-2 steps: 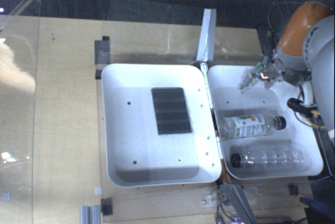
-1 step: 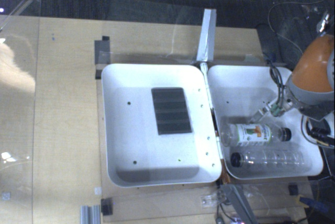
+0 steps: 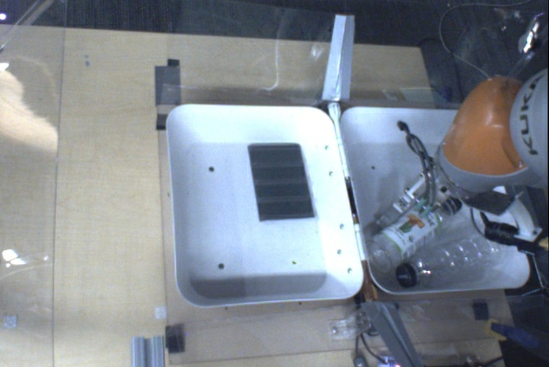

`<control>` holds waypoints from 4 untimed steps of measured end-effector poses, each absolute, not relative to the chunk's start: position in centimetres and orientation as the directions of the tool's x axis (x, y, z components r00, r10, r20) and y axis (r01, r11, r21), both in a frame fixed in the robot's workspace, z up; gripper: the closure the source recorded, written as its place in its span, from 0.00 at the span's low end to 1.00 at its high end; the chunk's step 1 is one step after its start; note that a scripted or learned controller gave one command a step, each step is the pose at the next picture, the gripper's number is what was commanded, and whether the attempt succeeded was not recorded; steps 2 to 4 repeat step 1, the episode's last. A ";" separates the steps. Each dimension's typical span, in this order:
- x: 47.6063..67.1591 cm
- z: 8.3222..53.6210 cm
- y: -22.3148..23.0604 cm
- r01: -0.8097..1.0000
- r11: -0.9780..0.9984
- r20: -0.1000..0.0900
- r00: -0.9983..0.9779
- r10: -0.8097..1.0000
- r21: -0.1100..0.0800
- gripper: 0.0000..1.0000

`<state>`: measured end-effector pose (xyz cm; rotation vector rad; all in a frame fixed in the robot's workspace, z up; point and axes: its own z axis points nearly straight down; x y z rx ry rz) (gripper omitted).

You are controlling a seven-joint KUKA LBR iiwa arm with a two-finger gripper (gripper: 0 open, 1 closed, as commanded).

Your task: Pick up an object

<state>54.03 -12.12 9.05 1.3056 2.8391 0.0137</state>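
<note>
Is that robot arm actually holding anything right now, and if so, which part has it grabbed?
It cannot be told. The gripper is down in the right bin, right over a clear bottle lying there, but the view is too cluttered to show a hold.

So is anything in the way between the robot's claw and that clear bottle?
Nothing visible is. The gripper is right over the clear plastic bottle in the right bin, with no other object between them. The dark ridged block lies apart in the left bin.

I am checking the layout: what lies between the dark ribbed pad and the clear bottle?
In the camera view, bare white floor and the adjoining bin rims separate the dark ribbed pad from the clear bottle.
</note>
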 end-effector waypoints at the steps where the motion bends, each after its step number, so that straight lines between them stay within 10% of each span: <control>1: 54.3 10.3 -12.0 0.759 0.650 -0.015 -0.650 0.760 0.021 1.00; 4: 54.3 10.3 -12.0 0.759 0.650 -0.015 -0.650 0.760 0.021 1.00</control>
